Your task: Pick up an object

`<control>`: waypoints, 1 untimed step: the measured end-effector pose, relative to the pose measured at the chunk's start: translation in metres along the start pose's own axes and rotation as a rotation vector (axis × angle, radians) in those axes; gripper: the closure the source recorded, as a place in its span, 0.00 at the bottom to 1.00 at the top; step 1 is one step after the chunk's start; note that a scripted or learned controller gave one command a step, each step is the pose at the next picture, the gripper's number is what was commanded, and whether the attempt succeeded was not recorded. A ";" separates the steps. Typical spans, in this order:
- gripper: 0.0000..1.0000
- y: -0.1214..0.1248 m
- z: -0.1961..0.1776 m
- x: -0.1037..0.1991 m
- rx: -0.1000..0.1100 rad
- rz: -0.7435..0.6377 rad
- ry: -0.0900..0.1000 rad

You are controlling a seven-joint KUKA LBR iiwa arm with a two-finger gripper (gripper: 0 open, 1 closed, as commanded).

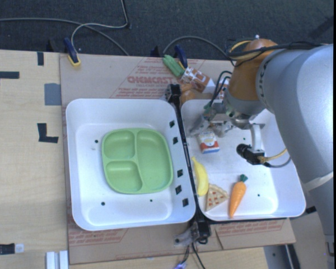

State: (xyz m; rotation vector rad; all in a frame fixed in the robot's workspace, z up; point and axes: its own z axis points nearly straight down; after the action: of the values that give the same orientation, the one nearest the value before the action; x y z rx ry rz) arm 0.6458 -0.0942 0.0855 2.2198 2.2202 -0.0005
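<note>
While the gripper (215, 122) hangs just above the small carton (209, 144) | grip state: cannot tell | banana (200, 176) lies just below carton | risk: off-centre descent tips carton

Getting even, bright overhead light here; white bins (78, 150) near clipping, shadows soft. Feed's low-res and slightly soft overall, arm (302, 94) blurriest up close.

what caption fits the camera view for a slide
Robot hand over a small carton in the right bin, near a banana and carrot; green plate in the left bin.
</note>
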 end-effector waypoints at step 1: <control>0.00 -0.002 0.000 -0.005 -0.001 -0.002 0.001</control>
State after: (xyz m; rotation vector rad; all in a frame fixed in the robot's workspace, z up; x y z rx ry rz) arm 0.6437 -0.0990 0.0858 2.2180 2.2220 0.0011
